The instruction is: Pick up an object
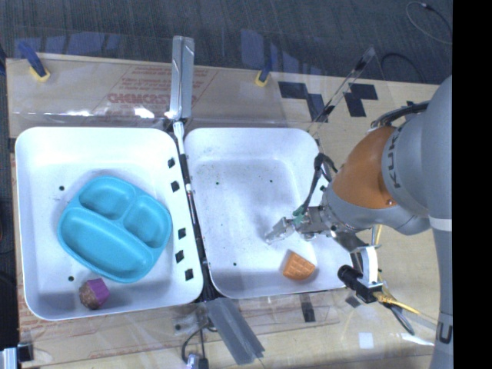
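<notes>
An orange wedge-shaped object (pixel 298 267) lies near the front right corner of the right bin (pixel 238 160). My gripper (pixel 278 231) hovers just above and to the left of it, its fingers pointing left over the bin floor, with nothing seen between them. In the left bin (pixel 38 206) rests a blue divided plate (pixel 115 227), and a small purple object (pixel 94 293) sits by the front wall of that bin.
A metal divider strip (pixel 183 75) runs between the two bins at the back. The arm's grey and orange wrist (pixel 369 183) overhangs the right bin's right wall.
</notes>
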Tool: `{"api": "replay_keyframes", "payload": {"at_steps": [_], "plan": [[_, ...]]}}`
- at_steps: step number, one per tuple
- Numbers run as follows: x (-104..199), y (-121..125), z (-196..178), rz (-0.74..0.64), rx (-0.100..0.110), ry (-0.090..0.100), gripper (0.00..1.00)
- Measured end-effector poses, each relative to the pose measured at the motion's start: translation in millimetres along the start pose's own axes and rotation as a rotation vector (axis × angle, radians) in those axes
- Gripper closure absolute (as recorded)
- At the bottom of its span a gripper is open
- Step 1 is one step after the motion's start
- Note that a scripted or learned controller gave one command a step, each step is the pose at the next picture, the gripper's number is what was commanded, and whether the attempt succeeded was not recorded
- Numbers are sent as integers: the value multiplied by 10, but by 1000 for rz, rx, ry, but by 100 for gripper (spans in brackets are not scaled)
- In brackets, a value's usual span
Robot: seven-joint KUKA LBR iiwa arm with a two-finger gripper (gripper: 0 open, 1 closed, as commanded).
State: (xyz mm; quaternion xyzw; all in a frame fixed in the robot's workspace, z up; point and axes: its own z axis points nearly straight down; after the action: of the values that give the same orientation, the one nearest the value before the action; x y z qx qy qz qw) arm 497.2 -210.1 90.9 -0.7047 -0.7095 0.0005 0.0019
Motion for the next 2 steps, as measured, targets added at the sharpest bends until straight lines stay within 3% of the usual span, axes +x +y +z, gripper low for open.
{"api": "replay_keyframes", "payload": {"at_steps": [1, 2], "plan": [[1140, -82, 2, -4, 0, 0, 0], [1175, 743, -2, 0, 0, -1, 0]]}}
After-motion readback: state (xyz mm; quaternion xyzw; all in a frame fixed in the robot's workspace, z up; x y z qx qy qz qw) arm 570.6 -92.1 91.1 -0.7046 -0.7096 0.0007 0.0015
